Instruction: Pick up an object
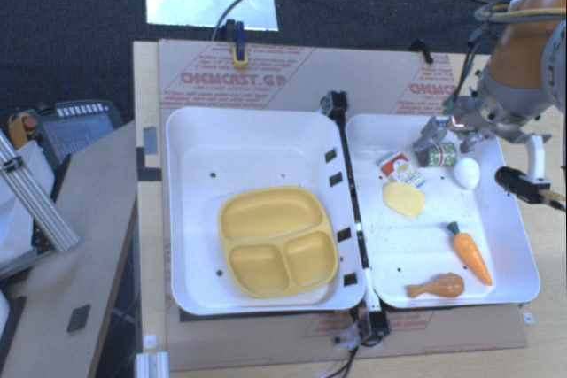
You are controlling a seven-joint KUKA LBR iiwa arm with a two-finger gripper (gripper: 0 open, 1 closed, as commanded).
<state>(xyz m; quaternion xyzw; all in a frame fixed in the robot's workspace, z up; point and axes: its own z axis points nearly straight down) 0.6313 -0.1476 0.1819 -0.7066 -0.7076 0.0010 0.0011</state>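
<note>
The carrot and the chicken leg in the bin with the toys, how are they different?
The carrot is bright orange with a green top; the chicken leg is brown all over. The carrot lies slanted, tip toward the bin's near right corner; the chicken leg lies nearly level along the near wall. The carrot tapers to a point; the chicken leg is fat at one end. Both are toy foods lying apart in the right bin.

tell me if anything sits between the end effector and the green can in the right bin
Nothing visible does. The end effector hangs right over the green can at the back of the right bin; the white egg lies just beside the can, close enough to get bumped.
</note>
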